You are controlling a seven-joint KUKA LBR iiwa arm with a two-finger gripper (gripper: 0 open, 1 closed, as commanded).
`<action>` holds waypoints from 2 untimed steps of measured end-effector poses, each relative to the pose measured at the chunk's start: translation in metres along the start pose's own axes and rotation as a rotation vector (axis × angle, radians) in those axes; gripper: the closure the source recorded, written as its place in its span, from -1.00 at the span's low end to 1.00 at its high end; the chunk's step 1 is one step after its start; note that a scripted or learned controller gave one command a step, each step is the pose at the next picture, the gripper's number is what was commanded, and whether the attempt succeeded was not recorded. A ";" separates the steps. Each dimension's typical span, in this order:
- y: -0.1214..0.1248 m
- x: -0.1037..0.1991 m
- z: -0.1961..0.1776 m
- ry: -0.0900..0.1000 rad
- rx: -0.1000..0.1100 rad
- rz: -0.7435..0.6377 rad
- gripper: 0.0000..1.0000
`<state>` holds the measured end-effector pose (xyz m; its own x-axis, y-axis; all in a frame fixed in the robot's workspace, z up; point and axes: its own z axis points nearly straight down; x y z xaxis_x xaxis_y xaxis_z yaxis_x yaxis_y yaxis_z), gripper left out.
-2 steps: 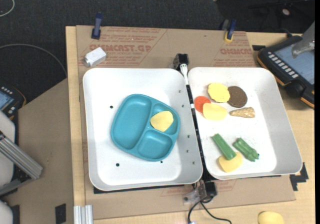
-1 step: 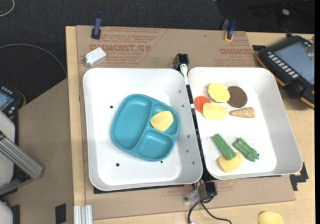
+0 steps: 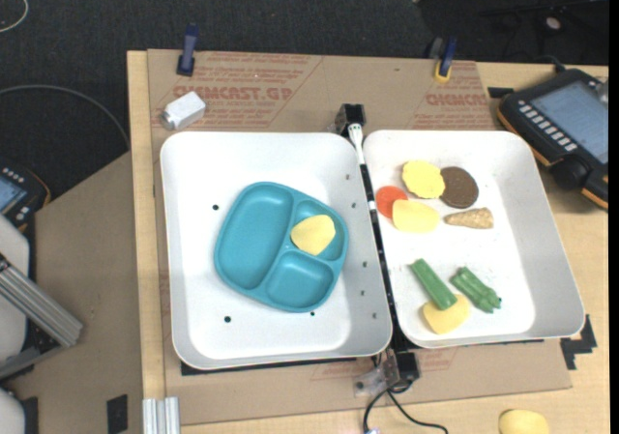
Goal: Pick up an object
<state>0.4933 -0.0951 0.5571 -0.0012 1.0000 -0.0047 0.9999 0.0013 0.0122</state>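
The right bin (image 3: pixel 527 171) holds several toy foods: a yellow round piece (image 3: pixel 423 179), a brown disc (image 3: pixel 458 187), an orange-red piece (image 3: pixel 389 200), a yellow piece (image 3: pixel 416 217), a tan wedge (image 3: pixel 470 219), two green pieces (image 3: pixel 432 284) (image 3: pixel 478 289) and a yellow chunk (image 3: pixel 445 316). In the left bin (image 3: pixel 193 181) lies a teal divided plate (image 3: pixel 276 245) with a pale yellow piece (image 3: pixel 313 234) in its upper right compartment.
A black handheld controller (image 3: pixel 564 123) lies at the right edge of the bench. A small white block (image 3: pixel 184 110) sits behind the left bin. Two clamps (image 3: pixel 187 47) (image 3: pixel 445 57) grip the far bench edge. A yellow object (image 3: pixel 522 421) lies at the bottom right.
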 end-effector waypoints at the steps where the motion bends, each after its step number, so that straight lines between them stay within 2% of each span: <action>1: -0.017 0.047 0.168 0.007 0.025 -0.001 1.00; 2: 0.011 -0.053 0.281 0.004 0.016 0.007 1.00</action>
<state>0.5073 -0.1491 0.2769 0.0062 1.0000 -0.0003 1.0000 -0.0062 -0.0035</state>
